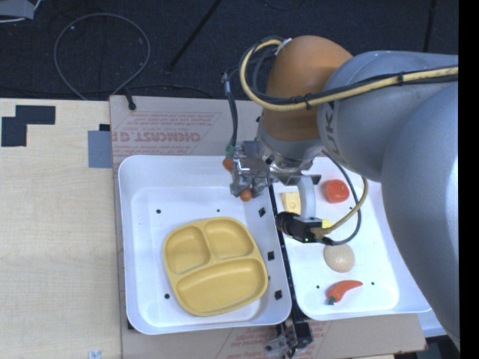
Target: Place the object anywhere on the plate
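Found the plate, yellow and three-sectioned, lying in the left bin on the worktop. Spotted the tool at the plate's one o'clock, above the wall between the bins; could not tell whether open or closed. Noted a small orange object right at the tool, off the plate; gripped or not, impossible to tell. Counted in the right bin a red tomato, a yellow block, a pale egg and a red pepper.

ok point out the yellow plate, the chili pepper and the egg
yellow plate (215, 283): camera view, left bin, point on its large front compartment.
chili pepper (346, 289): camera view, right bin, point on its red body.
egg (339, 258): camera view, right bin, point on its pale middle.
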